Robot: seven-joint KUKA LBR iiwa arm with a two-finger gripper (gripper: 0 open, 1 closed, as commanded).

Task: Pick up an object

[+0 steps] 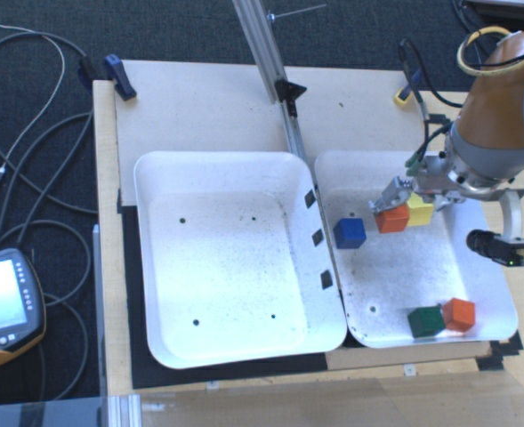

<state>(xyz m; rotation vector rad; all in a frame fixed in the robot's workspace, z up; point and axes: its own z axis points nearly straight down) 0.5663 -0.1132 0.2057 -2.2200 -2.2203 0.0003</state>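
Green block (426, 321) and orange block (459, 314) touching at right bin (502, 292) front; blue block (350, 233) apart, left. Gripper (402, 201) low over red block (392, 218) beside yellow block (419, 212); jaw state: cannot tell. Nothing visibly grasped; pick and lift outstanding.

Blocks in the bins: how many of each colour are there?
Orange blocks: 2
Yellow block: 1
Blue block: 1
Green block: 1
Total: 5, all in the right bin
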